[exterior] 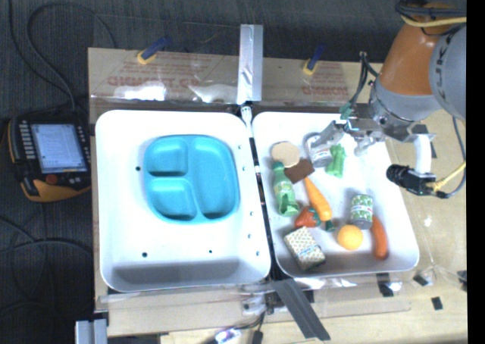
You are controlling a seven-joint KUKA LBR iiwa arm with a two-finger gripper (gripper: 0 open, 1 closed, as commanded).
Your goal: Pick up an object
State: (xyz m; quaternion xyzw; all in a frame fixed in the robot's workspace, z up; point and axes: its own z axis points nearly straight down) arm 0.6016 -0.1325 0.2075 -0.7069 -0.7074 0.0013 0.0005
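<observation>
End effector [331, 147] hovers by the green bottle [336, 161], grip unreadable from here; crowded neighbours could perhaps nudge it aside.

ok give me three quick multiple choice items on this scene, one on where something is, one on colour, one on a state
1. Where is the blue divided tray?
A. left bin
B. right bin
C. on the floor

2. What colour is the round fruit near the right bin's front edge?
A. purple
B. orange
C. white

3. Where is the claw?
A. over the left bin
B. low over the right bin's far end
C. off the bench

Answers: 1 A, the tray lies alone in the left bin. 2 B, it is plainly orange. 3 B, the claw sits by a green item at the right bin's far end.
</observation>
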